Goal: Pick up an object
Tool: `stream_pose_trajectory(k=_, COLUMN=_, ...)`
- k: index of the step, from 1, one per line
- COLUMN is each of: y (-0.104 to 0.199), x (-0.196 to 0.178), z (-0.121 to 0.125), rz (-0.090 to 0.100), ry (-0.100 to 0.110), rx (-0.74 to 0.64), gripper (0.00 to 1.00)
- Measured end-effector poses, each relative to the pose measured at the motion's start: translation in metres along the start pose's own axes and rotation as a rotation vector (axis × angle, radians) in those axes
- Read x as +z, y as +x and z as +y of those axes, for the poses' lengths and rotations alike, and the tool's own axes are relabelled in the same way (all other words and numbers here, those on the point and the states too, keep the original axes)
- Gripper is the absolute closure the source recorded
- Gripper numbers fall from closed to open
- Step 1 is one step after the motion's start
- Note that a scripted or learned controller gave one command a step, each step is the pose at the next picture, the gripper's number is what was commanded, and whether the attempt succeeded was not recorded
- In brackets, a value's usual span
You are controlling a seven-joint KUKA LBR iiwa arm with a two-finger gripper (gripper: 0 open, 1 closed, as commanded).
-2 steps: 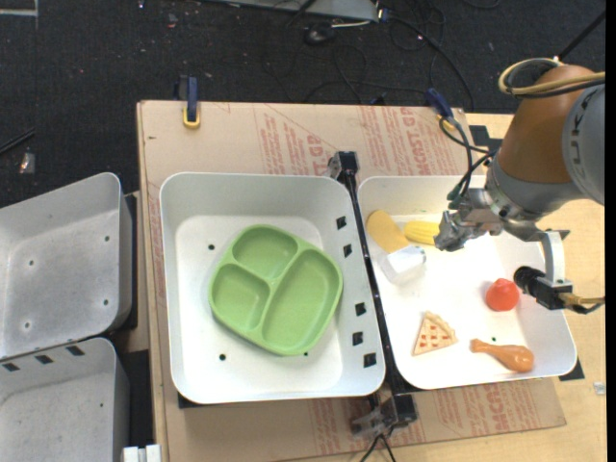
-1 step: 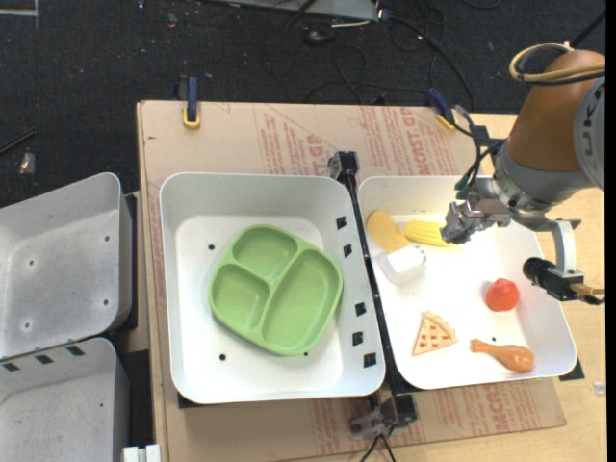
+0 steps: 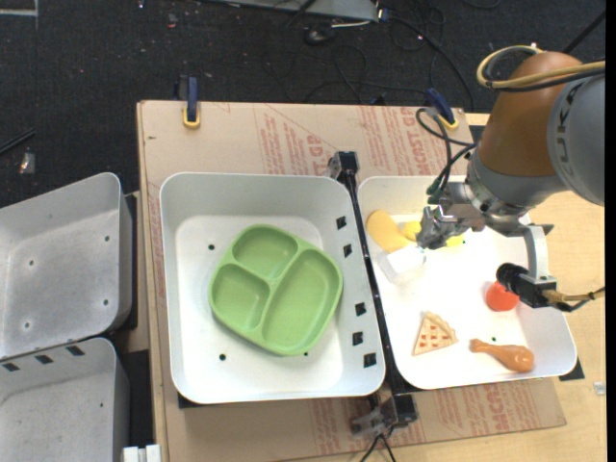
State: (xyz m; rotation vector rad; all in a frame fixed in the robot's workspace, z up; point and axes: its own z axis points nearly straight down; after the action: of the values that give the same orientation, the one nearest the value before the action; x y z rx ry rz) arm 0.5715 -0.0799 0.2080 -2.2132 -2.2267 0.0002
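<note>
Over a cardboard-topped bench with two white bins, gripper low in the right bin (fingers unreadable) beside a yellow toy, likely chosen as nearest.

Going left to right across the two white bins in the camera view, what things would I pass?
Green divided plate in the left bin → yellow toy → pizza slice → chicken drumstick. The end effector hangs over the right bin, just right of the yellow toy.
</note>
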Motion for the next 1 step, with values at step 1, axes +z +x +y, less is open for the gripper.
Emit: stream_pose_trajectory(k=1, y=0.0547, x=-0.0146, z=0.0012, rz=0.000, ry=-0.003, rx=-0.002, gripper=1.00)
